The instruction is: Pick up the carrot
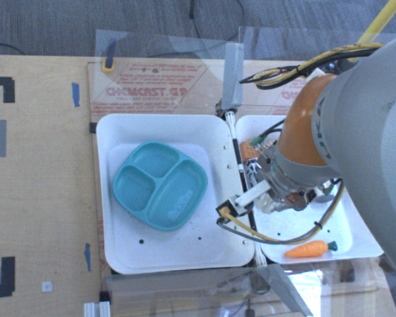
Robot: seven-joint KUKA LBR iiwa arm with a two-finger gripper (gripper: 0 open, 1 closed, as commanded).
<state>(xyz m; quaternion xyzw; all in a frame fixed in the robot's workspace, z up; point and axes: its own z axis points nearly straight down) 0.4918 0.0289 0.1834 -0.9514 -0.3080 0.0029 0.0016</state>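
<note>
Grey and orange arm, entering from the right, wrist low over the right bin (356, 233). Gripper (267, 200) at the bin's left part, beneath the wrist; finger state cannot be told. Carrot (306, 249): orange, green top, lying flat on the right bin's floor near the front rim, well apart from the gripper; long axis roughly left to right, slightly tilted, tip pointing left, green end right. Teal divided plate (160, 185): three compartments, in the left bin (119, 243). Both bins white, shallow, side by side on a light wooden bench (39, 197). Grey carpet (86, 5) beyond the bench.
</note>
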